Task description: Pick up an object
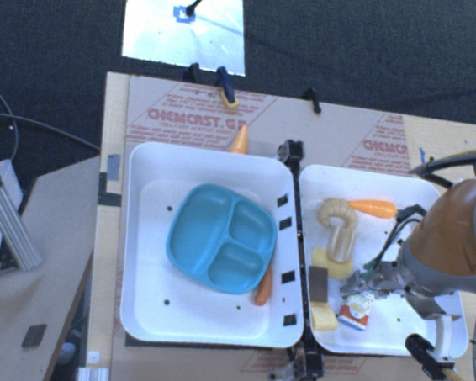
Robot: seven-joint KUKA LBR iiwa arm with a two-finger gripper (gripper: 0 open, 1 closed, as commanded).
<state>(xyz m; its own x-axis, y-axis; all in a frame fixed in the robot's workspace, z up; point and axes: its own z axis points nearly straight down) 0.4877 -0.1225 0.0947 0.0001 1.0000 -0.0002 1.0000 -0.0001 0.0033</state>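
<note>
My gripper point(365, 285) is low in the right bin point(438, 338), reaching in from the right under the orange-banded wrist point(453, 233). Directly below its tip lies a small red and white packet point(356, 313); I cannot tell whether they touch. To the left of the gripper are a tan mushroom-shaped toy point(337, 225), a yellow block point(324, 260), a dark grey piece point(317, 284) and a second yellow piece point(323, 319). An orange carrot point(373, 208) lies at the back of this bin.
The left bin point(146, 303) holds a blue divided plate point(220, 236) with a small carrot point(263, 288) at its near right corner. Another carrot point(240, 139) rests on the cardboard behind the bins. A black divider point(294, 234) runs between the bins.
</note>
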